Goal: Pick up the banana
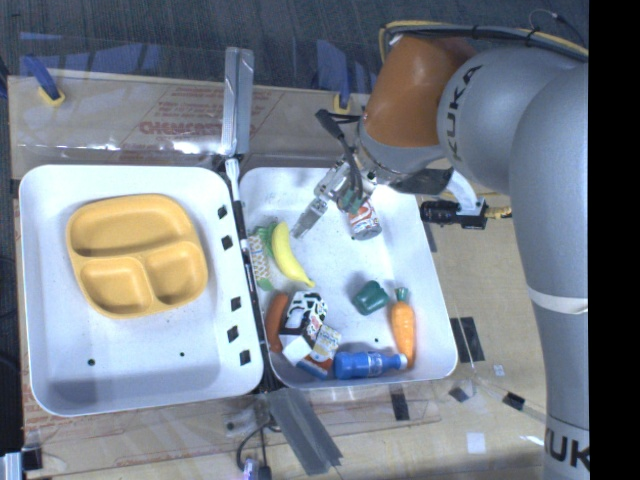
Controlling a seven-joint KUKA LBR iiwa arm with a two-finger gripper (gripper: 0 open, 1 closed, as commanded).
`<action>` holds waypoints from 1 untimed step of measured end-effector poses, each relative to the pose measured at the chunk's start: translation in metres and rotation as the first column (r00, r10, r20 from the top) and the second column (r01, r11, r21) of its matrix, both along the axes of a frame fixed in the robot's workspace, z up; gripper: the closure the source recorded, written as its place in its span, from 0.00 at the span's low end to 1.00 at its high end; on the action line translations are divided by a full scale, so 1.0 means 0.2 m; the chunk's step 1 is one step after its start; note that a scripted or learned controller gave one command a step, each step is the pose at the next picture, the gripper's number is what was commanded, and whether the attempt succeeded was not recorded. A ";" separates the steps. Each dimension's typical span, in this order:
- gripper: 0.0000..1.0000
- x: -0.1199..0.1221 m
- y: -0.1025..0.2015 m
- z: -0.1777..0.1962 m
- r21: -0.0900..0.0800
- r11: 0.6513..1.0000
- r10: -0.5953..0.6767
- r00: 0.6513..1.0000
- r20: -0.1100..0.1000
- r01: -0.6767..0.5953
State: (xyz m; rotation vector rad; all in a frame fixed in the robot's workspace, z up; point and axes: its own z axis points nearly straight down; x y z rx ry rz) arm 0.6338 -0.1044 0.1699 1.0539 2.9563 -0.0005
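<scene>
Approach step: hand (318,204) open, holding nothing, hovers just at 1 o'clock of banana (287,255), which lies in right bin (425,268), left side. Next: descend, close around it.

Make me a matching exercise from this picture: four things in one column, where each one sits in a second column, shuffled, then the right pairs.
Things
1. yellow curved banana
2. yellow plastic divided tray
3. blue plastic bottle
4. orange carrot with green top

Places
A. lying along the near wall of the right bin
B. in the left bin
C. by the right bin's left wall, just below the gripper
D. by the right bin's right wall, next to a small dark green block

Pairs: 1-C, 2-B, 3-A, 4-D
</scene>
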 end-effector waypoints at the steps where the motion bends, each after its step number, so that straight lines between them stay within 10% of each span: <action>1: 0.00 -0.18 -0.01 -0.20 0.001 0.988 -0.151 0.988 -0.004 0.151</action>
